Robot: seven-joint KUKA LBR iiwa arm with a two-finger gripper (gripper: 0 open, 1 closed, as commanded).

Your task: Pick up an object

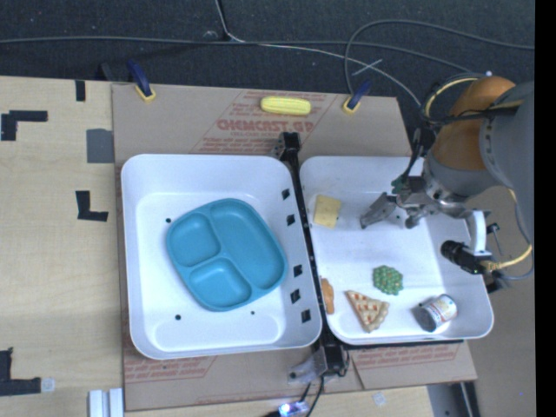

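The right bin (452, 259) holds a pale yellow cheese block (326, 211) at its upper left, a green broccoli piece (387, 279) in the middle, a pizza slice (367, 309) near the front and a silver can (437, 312) in the front right corner. An orange piece (327, 295) lies against the bin's left wall. My gripper (393, 217) hangs over the upper part of this bin, right of the cheese block and above the broccoli. It is open, with nothing between its fingers.
The left bin (148, 189) holds a blue divided plate (226, 252). A yellow banana-like toy (285, 105) lies on the cardboard behind the bins. Black clips run along the wall between the bins. Cables trail over the dark cloth behind.
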